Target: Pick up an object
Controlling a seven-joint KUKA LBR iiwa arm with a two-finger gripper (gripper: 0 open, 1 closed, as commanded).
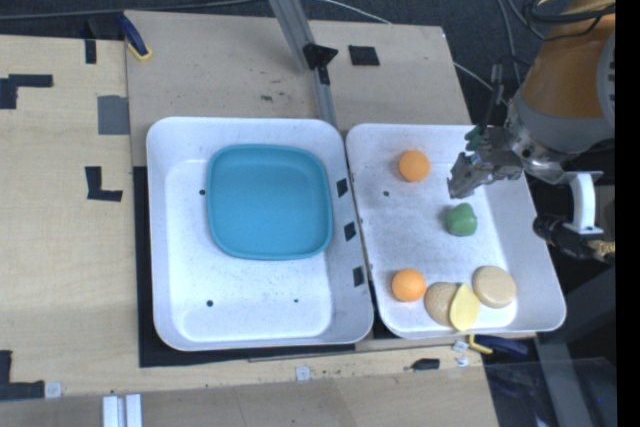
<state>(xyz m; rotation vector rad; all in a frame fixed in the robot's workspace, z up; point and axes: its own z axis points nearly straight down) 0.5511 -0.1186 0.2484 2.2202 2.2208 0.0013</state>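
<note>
Six small objects lie in our right bin (535,245); the left bin (180,215) holds a blue plate (268,200). Our gripper (462,183) hovers just above and beside the green object (461,219), carrying nothing; whether it is spread we cannot tell. We judge this the approach step: next we must centre over the green piece, descend, and close.

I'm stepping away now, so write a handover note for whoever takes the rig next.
Gripper: over the right bin, just above the green object; nothing seen between its fingers.
Right bin also holds an orange ball near the top, a second orange ball at the bottom, and beside it two tan round pieces and a yellow piece.
Left bin: blue plate.
Done: nothing lifted. Left: pick up an object.
</note>
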